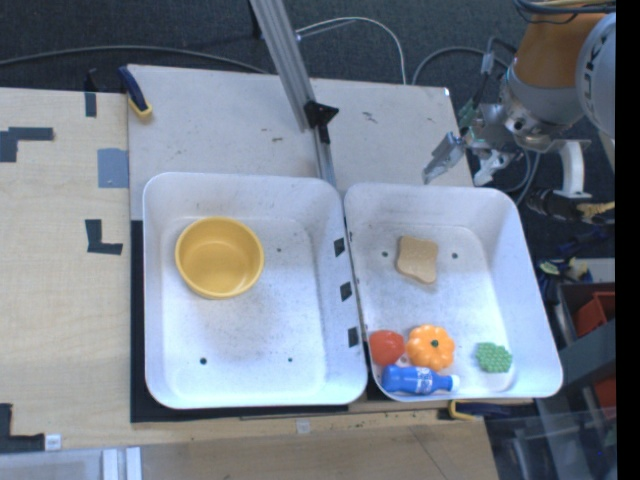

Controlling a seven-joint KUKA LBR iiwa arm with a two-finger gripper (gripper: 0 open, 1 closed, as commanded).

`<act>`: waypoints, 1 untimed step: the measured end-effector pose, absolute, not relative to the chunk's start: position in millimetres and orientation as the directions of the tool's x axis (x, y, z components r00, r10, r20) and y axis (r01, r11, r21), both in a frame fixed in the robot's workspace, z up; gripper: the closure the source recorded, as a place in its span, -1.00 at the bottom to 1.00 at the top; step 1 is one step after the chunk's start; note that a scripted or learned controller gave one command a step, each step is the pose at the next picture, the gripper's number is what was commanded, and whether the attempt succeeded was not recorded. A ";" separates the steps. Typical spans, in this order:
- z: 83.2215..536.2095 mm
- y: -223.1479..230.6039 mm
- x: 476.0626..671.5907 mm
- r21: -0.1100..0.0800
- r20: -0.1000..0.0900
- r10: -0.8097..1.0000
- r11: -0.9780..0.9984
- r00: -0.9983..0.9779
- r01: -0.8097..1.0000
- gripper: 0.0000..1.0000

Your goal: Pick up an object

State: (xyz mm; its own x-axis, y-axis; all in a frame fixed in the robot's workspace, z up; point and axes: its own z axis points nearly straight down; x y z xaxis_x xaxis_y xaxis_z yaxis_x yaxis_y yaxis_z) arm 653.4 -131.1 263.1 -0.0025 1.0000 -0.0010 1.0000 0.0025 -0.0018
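My gripper (461,166) hangs above the far rim of the right bin (520,258), its two fingers spread apart with nothing between them. In the right bin lie a tan bread slice (417,258) near the middle, and along the near edge a red tomato-like piece (386,347), an orange pumpkin (431,346), a blue bottle (418,380) and a green leafy piece (492,357). A yellow bowl (219,257) sits in the left bin (250,358).
A slanted metal pole (290,58) with a black clamp stands behind the two bins. Cables run across the dark floor at the back. A yellow-and-blue tool (135,92) lies at the board's far left corner.
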 end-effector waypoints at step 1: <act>263.1 -131.2 653.4 -0.002 -0.001 1.000 0.002 -0.002 1.000 -1.00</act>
